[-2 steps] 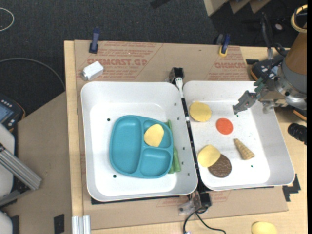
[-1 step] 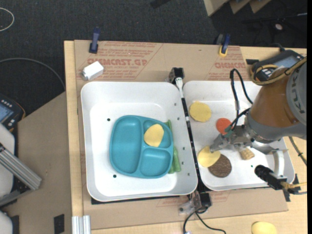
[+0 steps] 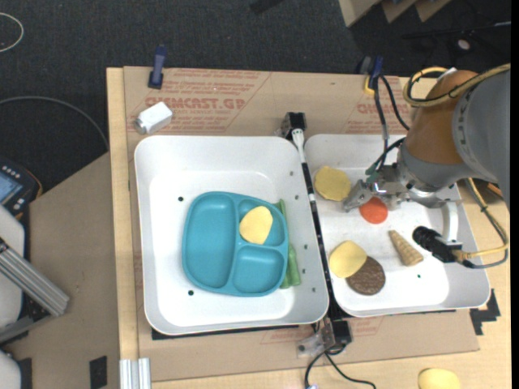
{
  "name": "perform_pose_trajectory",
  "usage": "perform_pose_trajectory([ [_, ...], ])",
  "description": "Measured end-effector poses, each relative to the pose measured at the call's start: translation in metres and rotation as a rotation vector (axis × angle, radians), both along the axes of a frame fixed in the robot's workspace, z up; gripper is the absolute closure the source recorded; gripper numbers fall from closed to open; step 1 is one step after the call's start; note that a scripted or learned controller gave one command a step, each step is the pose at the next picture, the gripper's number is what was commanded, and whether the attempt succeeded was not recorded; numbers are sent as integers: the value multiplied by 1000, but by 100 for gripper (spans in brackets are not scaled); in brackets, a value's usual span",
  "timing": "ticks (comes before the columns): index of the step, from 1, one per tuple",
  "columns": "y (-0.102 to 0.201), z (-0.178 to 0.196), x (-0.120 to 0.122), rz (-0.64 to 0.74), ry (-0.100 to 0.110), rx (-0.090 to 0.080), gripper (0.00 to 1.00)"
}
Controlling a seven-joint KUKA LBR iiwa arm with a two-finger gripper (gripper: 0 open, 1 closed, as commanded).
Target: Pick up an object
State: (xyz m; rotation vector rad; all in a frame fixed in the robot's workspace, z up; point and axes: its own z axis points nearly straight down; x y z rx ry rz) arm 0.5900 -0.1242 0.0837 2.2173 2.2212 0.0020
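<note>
While spread jaws (image 3: 362, 198) hover, a smooth round orange ball (image 3: 374, 211) sits beside — ungripped.

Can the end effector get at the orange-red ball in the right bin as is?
Probably yes. The end effector hangs right beside the orange-red ball, which lies apart from the neighbouring pieces in the right bin, with nothing over it.

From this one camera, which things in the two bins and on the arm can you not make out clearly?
- End effector, camera view: the wrist above it hides how it closes, so any contact with the orange-red ball is unclear.
- Green item, left bin: the blue divided plate covers most of it.
- Brown disc, right bin: a yellow piece overlaps its edge.
- Yellow object: cut off by the bottom edge.
</note>
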Motion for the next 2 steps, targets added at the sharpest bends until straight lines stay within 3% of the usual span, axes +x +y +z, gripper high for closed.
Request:
perform_pose_trajectory([
  [1, 0, 12, -1, -1, -1, 0, 100],
  [2, 81, 107, 0, 8, -8, 4, 100],
])
